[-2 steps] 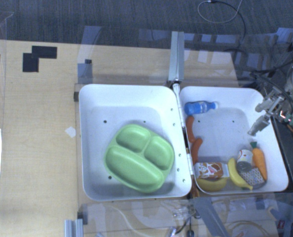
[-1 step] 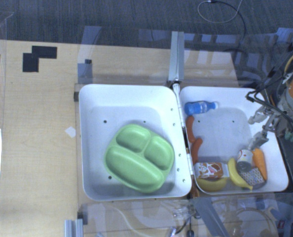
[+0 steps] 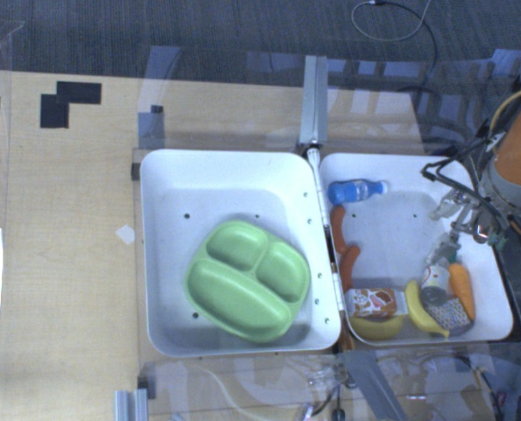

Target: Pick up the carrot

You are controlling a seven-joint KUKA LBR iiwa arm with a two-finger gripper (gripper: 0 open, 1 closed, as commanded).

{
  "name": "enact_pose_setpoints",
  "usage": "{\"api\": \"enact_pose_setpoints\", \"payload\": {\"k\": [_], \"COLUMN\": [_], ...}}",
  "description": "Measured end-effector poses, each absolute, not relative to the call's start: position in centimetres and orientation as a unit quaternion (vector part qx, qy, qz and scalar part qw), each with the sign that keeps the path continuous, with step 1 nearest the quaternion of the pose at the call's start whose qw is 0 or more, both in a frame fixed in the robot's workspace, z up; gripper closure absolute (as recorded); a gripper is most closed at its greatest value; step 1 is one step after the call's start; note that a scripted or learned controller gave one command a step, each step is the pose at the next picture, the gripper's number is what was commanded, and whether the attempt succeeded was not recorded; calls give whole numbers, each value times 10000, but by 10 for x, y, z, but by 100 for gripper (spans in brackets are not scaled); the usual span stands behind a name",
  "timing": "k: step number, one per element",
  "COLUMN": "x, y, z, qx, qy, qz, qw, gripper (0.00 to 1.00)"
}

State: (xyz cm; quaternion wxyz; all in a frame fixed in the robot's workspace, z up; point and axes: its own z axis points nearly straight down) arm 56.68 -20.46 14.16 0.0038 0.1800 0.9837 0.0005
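Observation:
The carrot (image 3: pixel 461 289) is orange and short. It lies in the front right corner of the right bin (image 3: pixel 392 207), near the right wall, pointing toward the front. My gripper (image 3: pixel 446 251) reaches in from the right and hangs just over the carrot's far end, where a bit of green shows. From this slant I cannot see whether it touches the carrot.
A banana (image 3: pixel 421 310), a round can (image 3: pixel 434 279) and a mesh-wrapped item (image 3: pixel 451 315) crowd the carrot's left and front. A snack packet (image 3: pixel 373 303), a reddish sausage (image 3: pixel 342 239) and a blue bottle (image 3: pixel 355 190) lie further left. The left bin (image 3: pixel 168 200) holds a green divided plate (image 3: pixel 247 279).

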Motion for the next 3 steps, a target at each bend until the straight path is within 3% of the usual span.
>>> {"api": "enact_pose_setpoints", "payload": {"k": [1,2,3], "x": [505,509,511], "y": [-206,-204,-206], "z": [95,107,190], "qx": [2073,2057,1862], "qy": [9783,9785,9825], "qz": [-2,11,-1], "qw": [75,110,56], "gripper": [0,100,100]}}
